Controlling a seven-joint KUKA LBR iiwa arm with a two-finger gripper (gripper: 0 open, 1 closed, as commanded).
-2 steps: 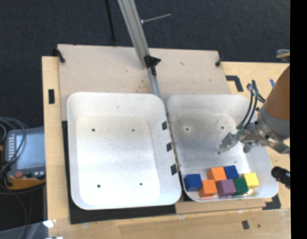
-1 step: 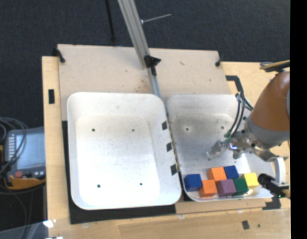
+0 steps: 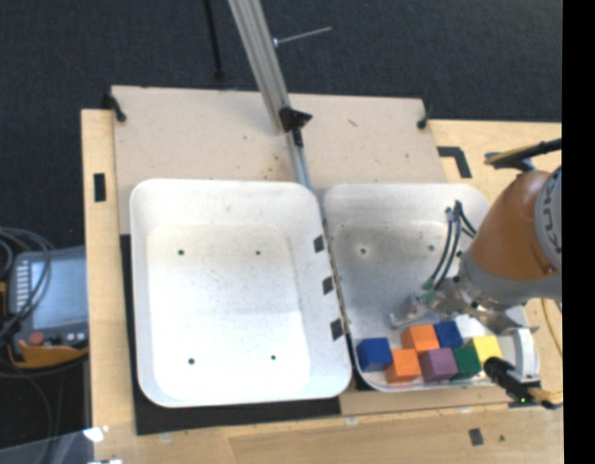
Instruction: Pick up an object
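Along the right bin's (image 3: 375, 211) front edge I see small blocks (image 3: 428, 354) clustered, the gripper (image 3: 428, 307) low beside them, its state hidden. They look light, rigid, probably smooth; the blue block (image 3: 374, 353), standing apart, offers free flat sides.

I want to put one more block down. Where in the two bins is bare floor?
The left bin is bare across its floor. In the right bin, the far half is free; its near corner is crowded with blocks under the arm.

The blocks (image 3: 428, 352) lie clustered in the near corner of the right bin (image 3: 375, 220), well apart from the left bin (image 3: 230, 288).
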